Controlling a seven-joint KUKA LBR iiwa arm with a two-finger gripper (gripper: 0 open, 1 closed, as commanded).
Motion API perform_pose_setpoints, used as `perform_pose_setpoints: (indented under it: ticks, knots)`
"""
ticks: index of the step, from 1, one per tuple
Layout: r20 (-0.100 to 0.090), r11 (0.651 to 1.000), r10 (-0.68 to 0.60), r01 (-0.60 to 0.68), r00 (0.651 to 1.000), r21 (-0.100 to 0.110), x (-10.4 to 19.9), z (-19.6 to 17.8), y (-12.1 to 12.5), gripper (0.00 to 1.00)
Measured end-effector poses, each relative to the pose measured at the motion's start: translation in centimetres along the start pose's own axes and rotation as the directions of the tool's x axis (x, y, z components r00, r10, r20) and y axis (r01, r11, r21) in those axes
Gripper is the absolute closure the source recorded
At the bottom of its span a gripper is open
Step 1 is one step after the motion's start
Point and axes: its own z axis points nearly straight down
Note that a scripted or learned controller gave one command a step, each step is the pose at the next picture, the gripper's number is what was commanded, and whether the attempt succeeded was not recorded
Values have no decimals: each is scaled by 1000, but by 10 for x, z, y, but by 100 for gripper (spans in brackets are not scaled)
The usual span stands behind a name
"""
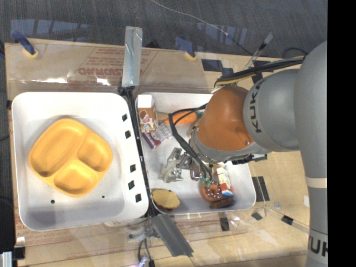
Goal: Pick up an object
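Two shallow white bins were seen side by side on the bench, and the right bin (245, 196) is taken here as the landmark. The left bin (22, 149) lay just beside it, the two rims meeting along a dark divider. In the left bin a yellow divided tray (69, 156) was resting, well apart from the right bin's contents.

The grey arm (295, 110) was reached in over the right bin from its far right side, and its orange band (225, 124) was held above the bin's middle. The gripper (179, 166) was lowered into the bin, left of the orange band and near the bin's centre floor. Metal fingers (171, 168) could be made out there, but whether they were apart or together could not be told, and nothing could be seen clamped between them.

Several small objects were scattered in the right bin. A small packet (149, 121) with red and white print was lying near the bin's upper left corner, against the divider side. An orange object (183, 117) was partly hidden under the arm near the bin's upper edge. A round brown item (165, 199) was resting at the bin's lower left corner, close to the rim. A reddish-brown round object (214, 193) was lying by the bin's lower edge, just beside a small white and red bottle (223, 178), both below the orange band.
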Motion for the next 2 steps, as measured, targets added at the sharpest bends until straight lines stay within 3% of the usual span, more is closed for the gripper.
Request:
perform_pose_setpoints:
  ticks: [1,2]
  knots:
    - [4,910,415,-415,910,0,-16,0,1,100]
    - [17,906,423,-423,906,-4,-49,-197,-33,100]
